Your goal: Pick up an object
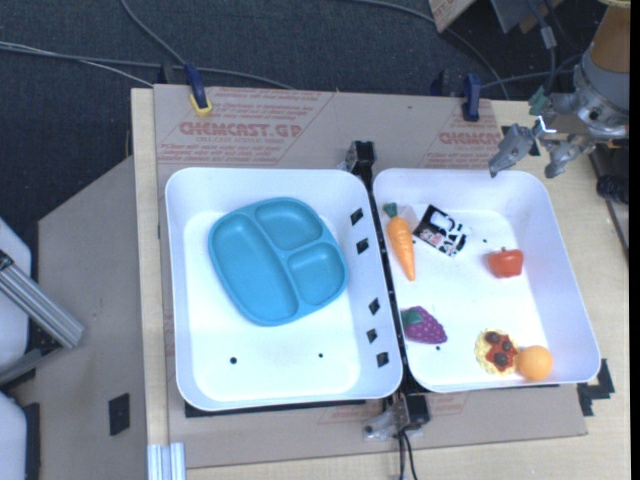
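White plastic walls ring both bins, and the claw (528, 152) hangs over the far rim of the right bin (565, 268), near its far right corner, with its two fingers spread wide and nothing between them. Below and in front of the claw the bin floor is smooth and mostly bare, with open room between the pieces.

Nearest the claw, a little in front and to its left, lies a small black and white packet (441, 231), flat and tilted. Just left of that, an orange carrot (401, 244) with a green top rests close to the wall shared with the left bin (195, 298); its long axis runs front to back, green end toward the far rim, tip toward the near one. Almost straight in front of the claw sits a glossy red pepper (506, 262). Farther forward are knobbly purple grapes (424, 324), a yellow and red lump (496, 350), and a round orange ball (535, 362) touching it by the near rim.

Far to the claw's left, a blue three-part plate (277, 259) lies flat.
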Robot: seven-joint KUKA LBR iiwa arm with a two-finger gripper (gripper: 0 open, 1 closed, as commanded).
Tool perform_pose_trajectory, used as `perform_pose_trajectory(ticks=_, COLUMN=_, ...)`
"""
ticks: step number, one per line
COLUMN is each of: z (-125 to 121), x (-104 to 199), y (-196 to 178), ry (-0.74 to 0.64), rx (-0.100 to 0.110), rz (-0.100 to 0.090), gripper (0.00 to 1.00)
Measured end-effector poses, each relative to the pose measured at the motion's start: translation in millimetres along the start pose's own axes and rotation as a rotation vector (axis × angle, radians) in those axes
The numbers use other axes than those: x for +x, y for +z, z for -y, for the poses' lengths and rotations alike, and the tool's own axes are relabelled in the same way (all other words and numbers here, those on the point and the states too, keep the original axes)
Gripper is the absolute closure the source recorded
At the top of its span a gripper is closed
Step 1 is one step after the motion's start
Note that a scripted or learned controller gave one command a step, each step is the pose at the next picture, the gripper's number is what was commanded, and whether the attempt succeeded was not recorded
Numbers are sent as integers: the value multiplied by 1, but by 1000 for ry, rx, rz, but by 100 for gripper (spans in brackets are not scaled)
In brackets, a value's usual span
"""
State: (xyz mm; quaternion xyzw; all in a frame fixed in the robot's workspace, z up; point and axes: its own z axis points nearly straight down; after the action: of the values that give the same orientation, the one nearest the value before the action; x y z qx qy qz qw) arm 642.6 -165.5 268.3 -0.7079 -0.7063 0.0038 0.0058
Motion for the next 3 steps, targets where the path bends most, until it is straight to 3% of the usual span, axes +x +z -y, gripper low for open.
perform_pose_trajectory(ticks=1, z=-2, x=0, y=-8, ry=-3, rx=-13, rz=3, gripper=0)
perform_pose_trajectory(ticks=3, z=1, x=6, y=98, ry=-3, rx=-7, rz=1, gripper=0)
